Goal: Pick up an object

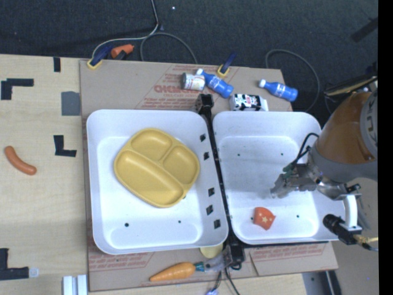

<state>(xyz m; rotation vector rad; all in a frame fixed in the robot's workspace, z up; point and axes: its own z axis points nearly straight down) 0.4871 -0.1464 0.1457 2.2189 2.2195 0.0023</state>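
The arm (347, 143) leans in from the right edge of the surface (43, 121) over the right bin (264, 125). The left bin (98, 165) holds a yellow divided plate (156, 166). The gripper (284, 186) hangs low by the right bin's middle; I cannot tell how it is set. The small red piece (263, 218) lies near that bin's front edge, apart from the gripper. Dropping straight down would likely miss it and strike bare bin floor.

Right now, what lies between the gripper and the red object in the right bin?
Nothing: in the camera view, bare white floor of the right bin separates the gripper from the red object, which sits below and slightly left of it.
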